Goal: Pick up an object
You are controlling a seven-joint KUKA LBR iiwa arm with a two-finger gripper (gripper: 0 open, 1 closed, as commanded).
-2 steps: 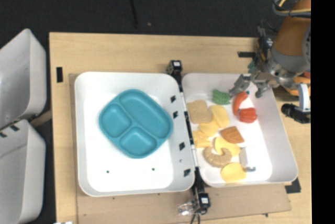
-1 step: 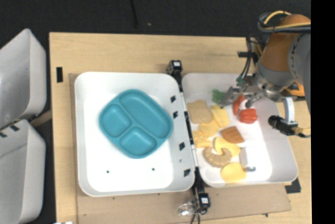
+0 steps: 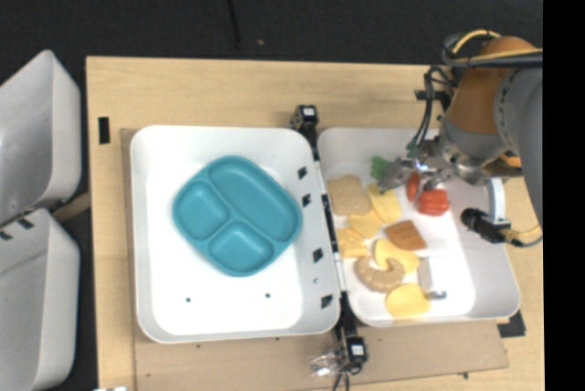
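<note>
Your hand (image 3: 422,170) hangs low over the far part of the right bin (image 3: 489,289), just above a red piece (image 3: 432,198) beside a green one (image 3: 381,166). You cannot tell its state. A blue tray (image 3: 236,214) lies in the left bin (image 3: 155,289).

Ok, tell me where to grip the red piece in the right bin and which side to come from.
Probably from straight above, fingers closing across the red piece on its narrow width. It sits apart from the yellow pile, with bare bin floor on its right and the gripper already close above it.
</note>
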